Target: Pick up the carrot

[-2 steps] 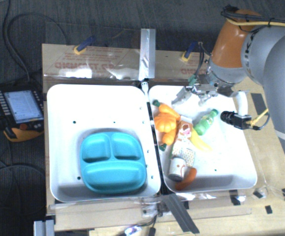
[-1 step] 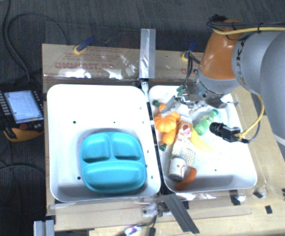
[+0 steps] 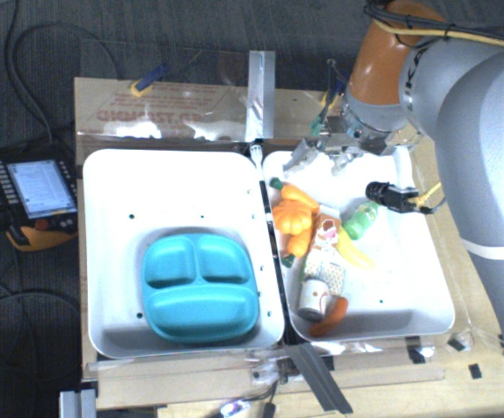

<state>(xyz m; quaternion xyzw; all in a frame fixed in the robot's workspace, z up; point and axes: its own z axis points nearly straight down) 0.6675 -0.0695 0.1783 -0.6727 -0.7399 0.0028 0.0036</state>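
- The arm (image 3: pixel 426 68) reaches in from the right, its orange band above the wrist, over the right bin's (image 3: pixel 426 312) far edge.
- The gripper (image 3: pixel 325 157) hangs just above that bin's far left corner, fingers parted, nothing between them.
- The carrot (image 3: pixel 297 196) lies near the gripper, by the bin's left wall, touching a small pumpkin (image 3: pixel 290 220).
- The left bin (image 3: pixel 112 233) holds a blue tray (image 3: pixel 199 287).
- The surface (image 3: pixel 104 103) stands on dark carpet (image 3: pixel 25 77); a pendant (image 3: pixel 30 194) lies left.

Grey arm (image 3: pixel 469 103), orange band, black cables.
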